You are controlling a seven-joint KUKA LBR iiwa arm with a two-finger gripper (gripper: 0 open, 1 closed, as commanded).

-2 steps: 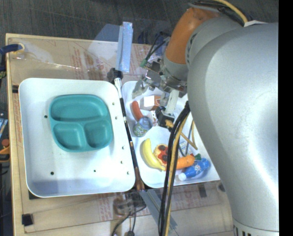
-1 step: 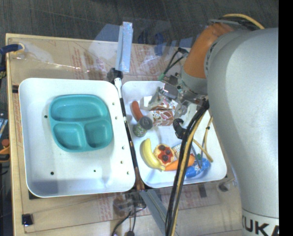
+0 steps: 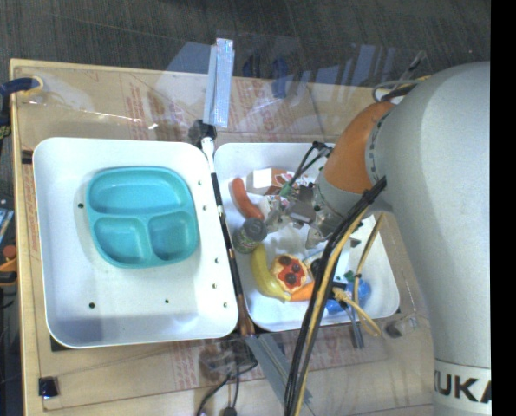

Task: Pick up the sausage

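While our gripper (image 3: 259, 230) hovers at the sausage's (image 3: 245, 198) five o'clock, jaw state untellable, we judge approach underway; next, shift toward eleven and descend.

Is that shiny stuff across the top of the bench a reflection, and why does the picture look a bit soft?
Camera view: yes, glare streaks the clear sheet behind the bins; the white left bin is bright, almost washed out; the sausage and items near the gripper are small and slightly blurred; the arm casts little shadow.
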